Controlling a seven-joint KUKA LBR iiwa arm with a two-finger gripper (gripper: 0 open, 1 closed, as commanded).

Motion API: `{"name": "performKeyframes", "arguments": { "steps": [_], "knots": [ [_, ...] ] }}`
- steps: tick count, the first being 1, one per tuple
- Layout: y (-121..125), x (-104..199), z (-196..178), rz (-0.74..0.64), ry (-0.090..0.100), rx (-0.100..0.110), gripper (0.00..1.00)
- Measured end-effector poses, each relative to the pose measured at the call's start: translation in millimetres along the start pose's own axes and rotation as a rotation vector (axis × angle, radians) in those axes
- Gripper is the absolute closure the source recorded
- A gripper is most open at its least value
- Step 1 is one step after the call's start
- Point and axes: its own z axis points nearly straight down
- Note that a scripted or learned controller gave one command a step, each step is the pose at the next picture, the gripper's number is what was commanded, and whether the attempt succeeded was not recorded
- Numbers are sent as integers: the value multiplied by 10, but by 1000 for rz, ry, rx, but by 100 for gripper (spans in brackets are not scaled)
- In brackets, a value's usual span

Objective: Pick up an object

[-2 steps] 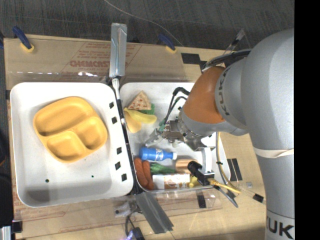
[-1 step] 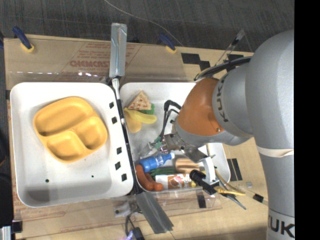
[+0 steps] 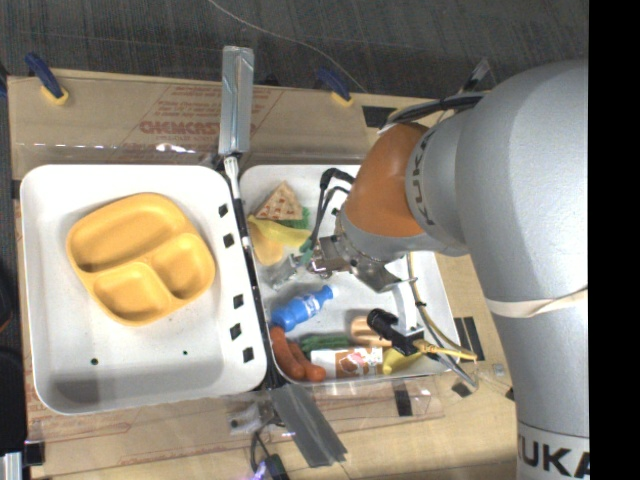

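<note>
- We see the claw [image 3: 308, 258] low in the right bin [image 3: 290, 172], under the big grey arm [image 3: 500, 168].
- We cannot tell if the claw is open or closed, because the wrist hides most of it.
- We see nothing held in the claw, so we think the step in hand is the reach down to grab.
- All the small things to pick lie in the right bin.
- The yellow piece [image 3: 272, 240] lies just beside the claw, near the wall between the bins.
- A brown wedge [image 3: 280, 205] lies just past the yellow piece, toward the far wall.
- A blue bottle [image 3: 300, 308] lies near the claw on the other side, and a red sausage [image 3: 290, 360] lies by the near wall.
- The left bin [image 3: 60, 368] holds a yellow tray [image 3: 140, 258], well apart from the claw.
- We think the yellow piece is the one to go for, since it is closest.
- Next, the claw needs to sit right over it, close on it, and lift straight up.
- The things lie close together, so the claw may bump or catch a neighbour.
</note>
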Motion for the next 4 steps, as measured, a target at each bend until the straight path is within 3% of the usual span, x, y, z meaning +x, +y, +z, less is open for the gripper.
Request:
{"name": "performKeyframes", "arguments": {
  "steps": [1,2,3,4],
  "knots": [
    [474,-309,-2,-192,-2,-1,0],
    [480,-304,-76,-195,0,2,100],
    [796,-544,-85,220,-1,0,100],
    [1020,-264,-663,164,-1,-4,100]
  ]
}}
